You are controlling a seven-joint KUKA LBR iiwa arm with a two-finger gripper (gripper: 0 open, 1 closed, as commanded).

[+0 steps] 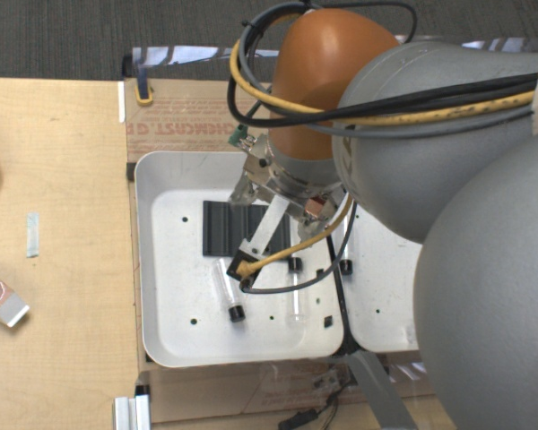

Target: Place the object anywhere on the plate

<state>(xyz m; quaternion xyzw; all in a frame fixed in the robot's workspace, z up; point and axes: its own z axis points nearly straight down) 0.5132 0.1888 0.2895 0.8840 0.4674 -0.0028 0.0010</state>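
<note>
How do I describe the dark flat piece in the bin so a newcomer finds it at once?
Find the white bin left of centre, beneath the grey arm. In its upper half lies a dark ribbed rectangular slab. The clear tubes below it are thin, see-through and black-capped; the slab is broad, opaque and grooved.

Arm point(341, 79): you are watching it reaching over the left bin point(148, 240).
End effector point(271, 195): hanging over the black ridged block point(220, 229).
Clear tube point(226, 289): lying just beside that block, black-capped.
Counter point(54, 150): carrying a small packet point(0, 298) at your far left.
</note>
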